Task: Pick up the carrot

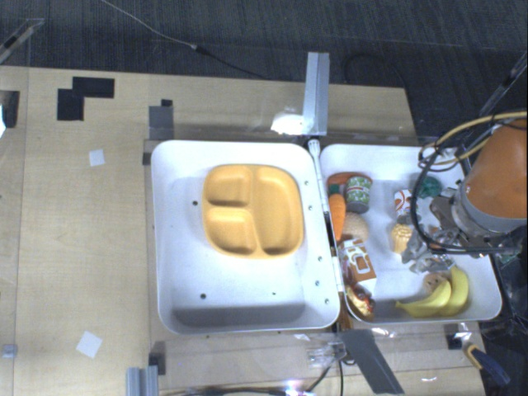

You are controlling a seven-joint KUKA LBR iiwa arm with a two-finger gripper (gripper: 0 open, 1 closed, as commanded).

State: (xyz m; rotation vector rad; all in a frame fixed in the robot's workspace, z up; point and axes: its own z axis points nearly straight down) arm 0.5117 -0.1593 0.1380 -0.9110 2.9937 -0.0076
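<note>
The orange carrot (337, 214) lies along the left wall of the right bin (388, 157), its green top pointing toward the bin's far side. My gripper (429, 258) hangs low over the right half of that bin, well to the right of the carrot and just above the banana (437, 297). The arm's orange band and cables cover the wrist, and the fingers are too cluttered to read. Nothing shows held between them.
Beside the carrot sit a small green-labelled can (357, 191), a pale round item (355, 224), a brown-and-white packet (356, 259) and a dark wrapped item (360, 301). A yellow corn-like piece (401, 237) lies mid-bin. The left bin (177, 246) holds a yellow divided plate (250, 209).
</note>
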